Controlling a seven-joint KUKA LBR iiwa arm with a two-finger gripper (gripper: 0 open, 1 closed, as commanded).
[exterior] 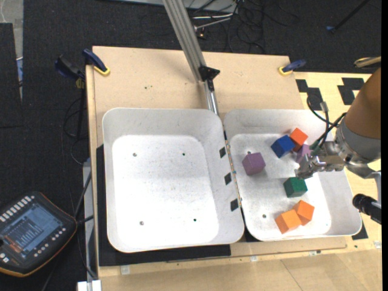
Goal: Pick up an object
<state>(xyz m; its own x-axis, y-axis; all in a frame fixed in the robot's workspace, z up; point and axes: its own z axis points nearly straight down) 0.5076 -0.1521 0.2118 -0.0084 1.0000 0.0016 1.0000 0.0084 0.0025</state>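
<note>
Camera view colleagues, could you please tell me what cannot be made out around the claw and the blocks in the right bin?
- Claw: too small and blurred in the camera view to tell open from shut, or whether it touches the green block.
- Pinkish thing by the blue block: partly hidden by the claw, identity unclear.
- Arm: cut off by the right edge.

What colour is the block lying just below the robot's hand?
Green, in the right bin; the overhead camera view shows it clearly.

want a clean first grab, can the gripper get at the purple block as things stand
Probably yes. The purple block sits alone in the right bin, apart from the other blocks, open from above. The gripper hangs right of it, above the green block.
</note>
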